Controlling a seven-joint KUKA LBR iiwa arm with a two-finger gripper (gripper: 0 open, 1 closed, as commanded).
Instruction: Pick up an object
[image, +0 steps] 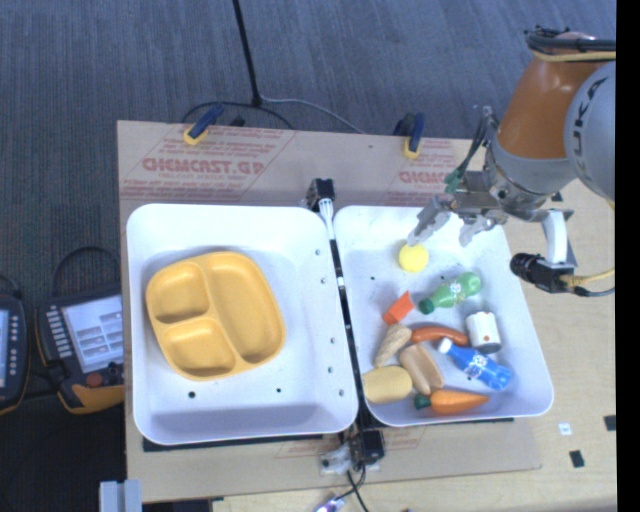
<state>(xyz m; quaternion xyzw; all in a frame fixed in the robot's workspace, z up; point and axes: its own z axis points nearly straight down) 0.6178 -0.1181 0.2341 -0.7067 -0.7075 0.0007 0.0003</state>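
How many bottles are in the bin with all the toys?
2. A green bottle lies in the middle of the right bin, and a blue bottle lies nearer its front right corner. More could be hidden in the pile.

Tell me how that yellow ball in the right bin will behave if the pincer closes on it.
The yellow ball looks round and smooth, so it may squirt sideways or roll off across the flat floor of the right bin. It looks small and probably light. Nothing touches it, so nothing would stop it early.

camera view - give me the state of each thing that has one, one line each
gripper: open, fingers spread above the yellow ball, holding nothing
yellow ball: loose on the right bin floor
green bottle: lying on its side
blue bottle: lying on its side
yellow tray: flat in the left bin
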